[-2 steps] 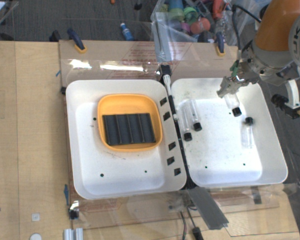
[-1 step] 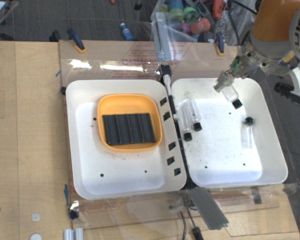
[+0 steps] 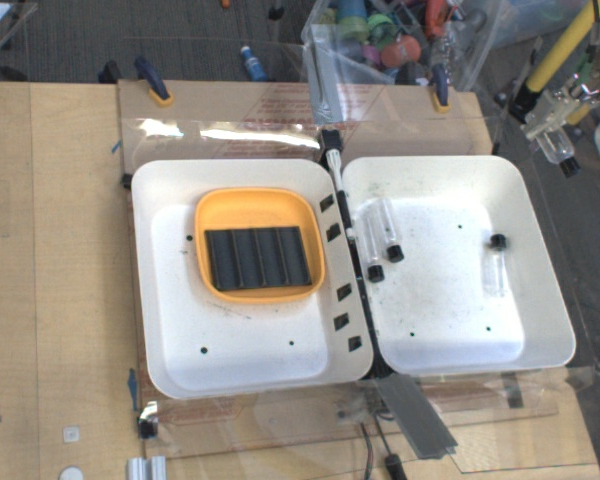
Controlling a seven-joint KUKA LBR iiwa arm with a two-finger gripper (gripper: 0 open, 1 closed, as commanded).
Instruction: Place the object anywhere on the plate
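A black ribbed rectangular block (image 3: 258, 258) is seen lying flat on a shallow orange-yellow plate with rounded corners (image 3: 255, 200), its ribs running away from the viewer and its whole outline kept inside the plate's rim. The plate is set in the upper middle of the left white bin (image 3: 240, 368), on the bin's floor. In the right white bin (image 3: 450, 353), two clear plastic tubes with black caps (image 3: 380, 236) are laid side by side close to the wall shared with the left bin, caps towards the near side. A third clear tube with a black cap (image 3: 494, 264) is placed well apart from them, near the bin's right wall, its cap towards the far side. Both bins are carried on a pale wooden counter (image 3: 40, 268). The gripper (image 3: 552, 118) is found past the far right corner of the right bin, apart from the bins and from the block; nothing is seen held in it, and whether it is apart or together cannot be told. Behind the bins, a clear plastic box of coloured toys (image 3: 410, 18) is seen.
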